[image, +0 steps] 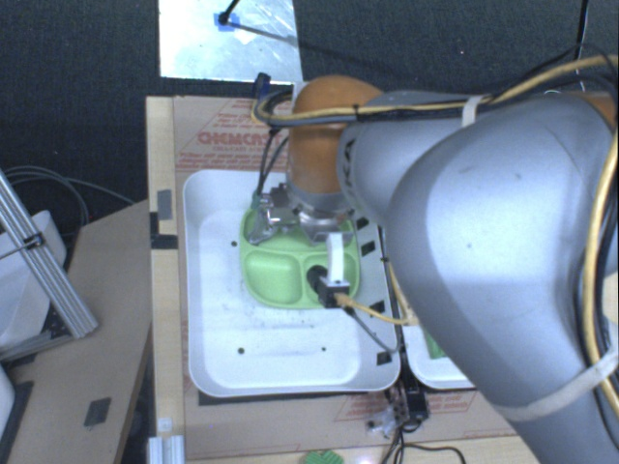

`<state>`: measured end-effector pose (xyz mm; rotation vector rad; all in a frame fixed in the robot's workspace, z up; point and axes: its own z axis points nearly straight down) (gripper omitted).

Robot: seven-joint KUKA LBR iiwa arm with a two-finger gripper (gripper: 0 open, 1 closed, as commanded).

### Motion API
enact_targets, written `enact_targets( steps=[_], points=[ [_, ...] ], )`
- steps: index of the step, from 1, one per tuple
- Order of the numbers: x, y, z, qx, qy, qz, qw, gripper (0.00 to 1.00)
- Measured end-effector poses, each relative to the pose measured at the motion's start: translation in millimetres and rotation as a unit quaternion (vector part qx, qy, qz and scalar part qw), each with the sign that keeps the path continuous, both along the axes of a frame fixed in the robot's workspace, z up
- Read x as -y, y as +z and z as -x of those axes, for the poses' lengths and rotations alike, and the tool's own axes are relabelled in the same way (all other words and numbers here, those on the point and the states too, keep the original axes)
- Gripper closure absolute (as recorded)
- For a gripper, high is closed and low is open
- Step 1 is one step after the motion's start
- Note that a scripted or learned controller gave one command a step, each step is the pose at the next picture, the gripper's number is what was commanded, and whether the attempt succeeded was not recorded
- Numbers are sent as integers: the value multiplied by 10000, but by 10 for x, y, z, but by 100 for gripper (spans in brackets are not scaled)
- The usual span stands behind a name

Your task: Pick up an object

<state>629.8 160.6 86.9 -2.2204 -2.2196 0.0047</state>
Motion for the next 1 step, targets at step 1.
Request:
enact_targets(
  steps=[1],
  points=[
    [-10, 141, -29, 30, 2, -13, 10000, 100]
  ],
)
